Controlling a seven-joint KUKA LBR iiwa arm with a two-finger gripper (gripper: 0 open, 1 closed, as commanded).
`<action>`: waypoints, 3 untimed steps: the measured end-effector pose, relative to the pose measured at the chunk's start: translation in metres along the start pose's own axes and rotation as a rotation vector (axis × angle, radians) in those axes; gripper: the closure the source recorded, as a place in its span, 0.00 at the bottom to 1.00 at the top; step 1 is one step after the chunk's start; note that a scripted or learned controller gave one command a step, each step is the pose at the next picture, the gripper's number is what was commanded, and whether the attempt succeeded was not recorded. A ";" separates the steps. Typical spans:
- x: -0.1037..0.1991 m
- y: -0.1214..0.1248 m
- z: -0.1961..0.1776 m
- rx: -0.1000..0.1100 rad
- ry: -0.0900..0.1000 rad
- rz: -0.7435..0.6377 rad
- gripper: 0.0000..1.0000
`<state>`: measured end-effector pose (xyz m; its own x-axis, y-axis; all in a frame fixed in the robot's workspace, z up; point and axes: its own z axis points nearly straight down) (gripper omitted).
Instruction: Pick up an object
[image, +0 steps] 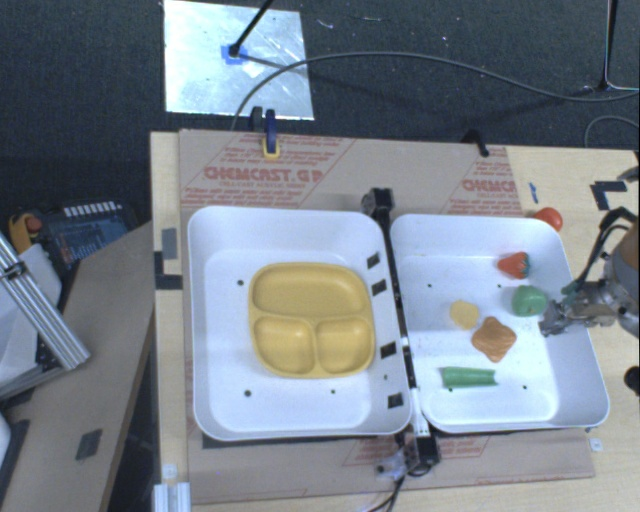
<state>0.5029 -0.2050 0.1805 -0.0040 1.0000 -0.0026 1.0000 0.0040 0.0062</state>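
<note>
The right bin (575, 390) holds several small toy foods. A red piece (513, 264) lies at the back, with a round green piece (529, 299) just in front of it. A pale yellow piece (464, 315) and an orange lumpy piece (493, 339) sit near the middle. A long green piece (468, 377) lies toward the front. My gripper (553, 323) reaches in over the bin's right side, low and just right of the round green piece and the orange piece. Nothing is visibly held in it.
The left bin (215, 400) holds a yellow divided plate (308, 318). A black divider with clips (392, 320) runs between the bins. A red-orange object (547, 217) lies on the bench behind the right bin. Cables cross the dark floor at the back.
</note>
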 end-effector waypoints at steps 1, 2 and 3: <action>-0.001 0.002 -0.034 0.001 0.000 0.000 1.00; 0.053 0.012 -0.045 0.002 0.003 -0.004 1.00; 0.108 0.016 -0.035 0.004 0.004 -0.005 1.00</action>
<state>0.5182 -0.0964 0.2157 -0.0093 1.0000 0.0011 1.0000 0.0093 0.0019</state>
